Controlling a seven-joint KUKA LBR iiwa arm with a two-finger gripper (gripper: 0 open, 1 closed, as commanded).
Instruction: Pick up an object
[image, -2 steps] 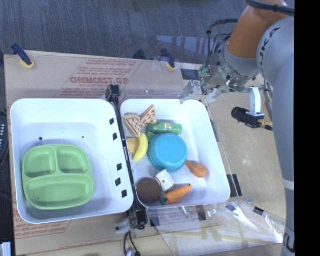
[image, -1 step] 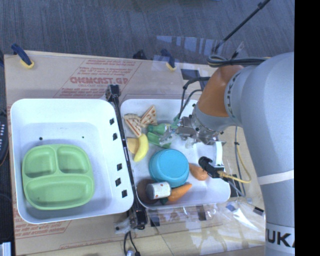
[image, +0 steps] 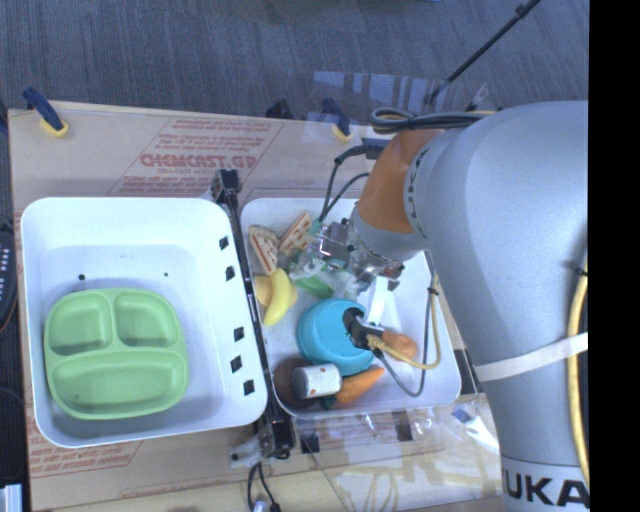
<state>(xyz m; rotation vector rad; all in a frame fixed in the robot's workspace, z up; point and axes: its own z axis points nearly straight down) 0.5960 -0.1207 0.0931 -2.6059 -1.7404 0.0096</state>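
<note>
The right bin (image: 440, 385) holds several small objects: a yellow banana (image: 276, 297), a blue bowl (image: 331, 333), an orange carrot (image: 360, 382), a white can with a red band (image: 318, 380), sandwich-like toast pieces (image: 280, 243) and a green item (image: 313, 283). My gripper (image: 335, 255) reaches down into this bin from the right, over the green item and just above the blue bowl. The wrist and arm hide its tips.
The left bin (image: 60, 225) holds a green divided plate (image: 116, 351). A black divider (image: 240, 290) with clips runs between the bins. The grey arm (image: 500, 230) covers the right bin's right side. Cables (image: 405, 365) hang over the bowl and carrot.
</note>
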